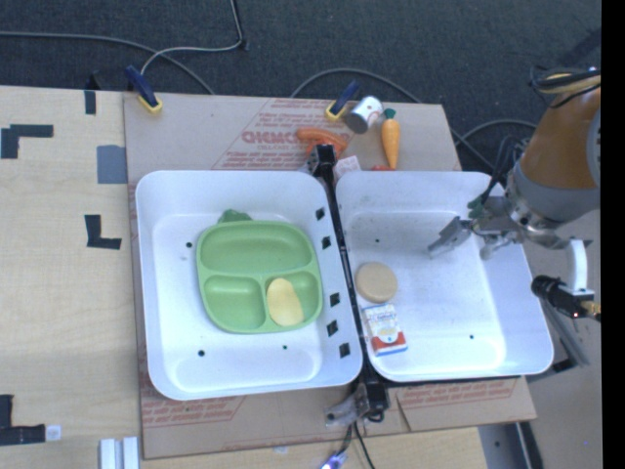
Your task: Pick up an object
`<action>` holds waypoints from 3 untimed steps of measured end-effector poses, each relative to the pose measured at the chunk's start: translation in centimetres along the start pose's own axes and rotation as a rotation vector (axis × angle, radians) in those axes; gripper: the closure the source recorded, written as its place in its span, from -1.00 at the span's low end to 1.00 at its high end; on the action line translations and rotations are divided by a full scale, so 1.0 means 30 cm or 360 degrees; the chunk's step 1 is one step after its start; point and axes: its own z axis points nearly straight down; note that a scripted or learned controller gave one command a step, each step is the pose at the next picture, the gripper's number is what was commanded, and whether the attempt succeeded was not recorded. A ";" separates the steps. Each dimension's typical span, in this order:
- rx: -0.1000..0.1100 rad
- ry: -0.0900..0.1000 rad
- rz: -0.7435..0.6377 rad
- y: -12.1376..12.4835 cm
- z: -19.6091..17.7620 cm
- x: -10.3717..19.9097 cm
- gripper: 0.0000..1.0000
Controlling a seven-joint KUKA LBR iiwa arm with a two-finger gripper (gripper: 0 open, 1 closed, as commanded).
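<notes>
a green divided plate (259,274) with a yellow piece (284,302) is seen in the left bin (161,360). right of it, a tan disc (376,283) and small carton (385,328) are held in the right bin (518,345). the gripper (447,238) appears parted, nothing gripped.

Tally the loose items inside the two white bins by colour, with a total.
Green: 1, divided plate
Yellow: 1, piece on the plate
Tan: 1, round disc
White and red: 1, small carton
Total: 4
</notes>
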 end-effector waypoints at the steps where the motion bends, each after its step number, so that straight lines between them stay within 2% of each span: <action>1: 0.0002 0.0001 -0.0002 0.069 0.219 0.233 -1.00; 2: -0.0018 -0.0002 0.0000 0.029 0.335 0.250 -1.00; 3: -0.0028 0.0001 0.0000 0.017 0.332 0.238 -1.00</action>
